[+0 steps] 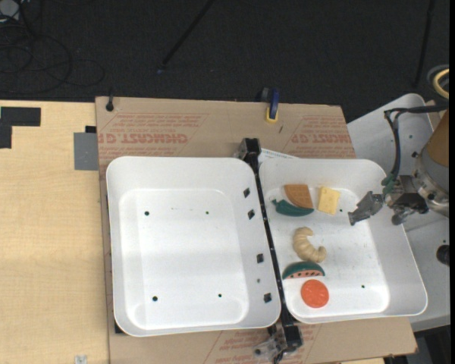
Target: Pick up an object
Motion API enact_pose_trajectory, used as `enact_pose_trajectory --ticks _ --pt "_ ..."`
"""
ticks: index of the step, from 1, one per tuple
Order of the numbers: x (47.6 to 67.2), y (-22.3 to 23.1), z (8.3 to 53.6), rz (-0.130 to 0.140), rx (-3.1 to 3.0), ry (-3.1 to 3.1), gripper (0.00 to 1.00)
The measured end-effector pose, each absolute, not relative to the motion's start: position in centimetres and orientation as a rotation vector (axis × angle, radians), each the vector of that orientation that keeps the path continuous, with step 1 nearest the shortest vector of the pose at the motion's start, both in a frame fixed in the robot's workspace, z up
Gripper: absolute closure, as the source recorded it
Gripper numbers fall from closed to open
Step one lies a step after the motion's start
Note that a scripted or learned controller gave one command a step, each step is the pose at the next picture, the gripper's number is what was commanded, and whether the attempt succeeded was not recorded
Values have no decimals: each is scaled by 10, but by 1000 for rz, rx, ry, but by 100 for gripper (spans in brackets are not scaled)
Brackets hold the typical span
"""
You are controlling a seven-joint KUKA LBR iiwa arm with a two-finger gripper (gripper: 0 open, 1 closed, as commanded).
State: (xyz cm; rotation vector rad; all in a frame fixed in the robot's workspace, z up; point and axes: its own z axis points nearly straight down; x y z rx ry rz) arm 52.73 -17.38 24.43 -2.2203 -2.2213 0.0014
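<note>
The right bin (398,290) holds several toy foods. A brown bread slice (298,195) lies on a teal piece (290,210), with a yellow cheese block (328,200) just to its right. Below them sit a tan croissant (309,245), a watermelon slice (303,270) and a red tomato (315,294). My gripper (381,211) hangs over the bin's right side, to the right of the cheese. It is open, its two dark fingers spread apart with nothing between them.
The left bin (121,226) lies beside the right one, with a black divider rail (264,233) between them. Both rest on a cardboard sheet (182,131). A blue and yellow clamp (271,105) stands at the back edge.
</note>
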Motion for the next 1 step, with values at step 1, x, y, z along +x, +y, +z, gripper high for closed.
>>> enact_pose_trajectory --ticks 1 --pt "527 -174 254 2 -2220 -2220 100"
